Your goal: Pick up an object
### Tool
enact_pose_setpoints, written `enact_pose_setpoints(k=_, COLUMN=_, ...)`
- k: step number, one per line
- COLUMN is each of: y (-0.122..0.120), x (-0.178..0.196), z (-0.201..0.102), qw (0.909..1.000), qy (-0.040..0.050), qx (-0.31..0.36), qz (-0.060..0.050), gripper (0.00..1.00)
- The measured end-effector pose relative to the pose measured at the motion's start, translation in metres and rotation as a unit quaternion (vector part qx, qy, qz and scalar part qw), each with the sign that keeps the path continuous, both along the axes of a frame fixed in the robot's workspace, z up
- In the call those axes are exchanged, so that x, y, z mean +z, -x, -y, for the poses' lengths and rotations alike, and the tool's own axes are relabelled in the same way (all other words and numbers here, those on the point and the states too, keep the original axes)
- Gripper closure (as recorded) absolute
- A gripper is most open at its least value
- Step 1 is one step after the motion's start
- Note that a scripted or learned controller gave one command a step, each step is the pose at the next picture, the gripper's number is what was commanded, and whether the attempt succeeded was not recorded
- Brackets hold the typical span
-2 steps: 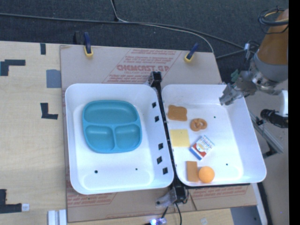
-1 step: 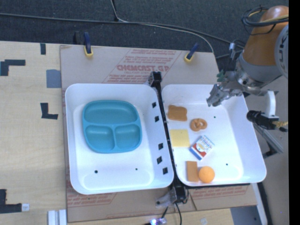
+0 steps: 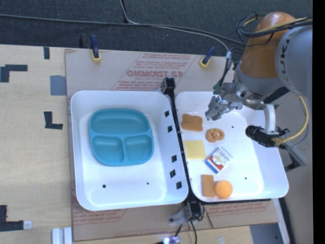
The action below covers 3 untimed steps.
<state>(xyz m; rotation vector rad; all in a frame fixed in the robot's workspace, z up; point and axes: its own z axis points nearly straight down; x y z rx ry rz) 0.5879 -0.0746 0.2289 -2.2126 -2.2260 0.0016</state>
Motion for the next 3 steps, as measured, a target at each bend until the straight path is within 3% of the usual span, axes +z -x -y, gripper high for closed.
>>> enact_pose_setpoints(k=3, y=0.047, x=0.001, z=-0.166, qw=1.0000, qy=0.0001, qx=0.001, qz=-0.001, gripper=1.00)
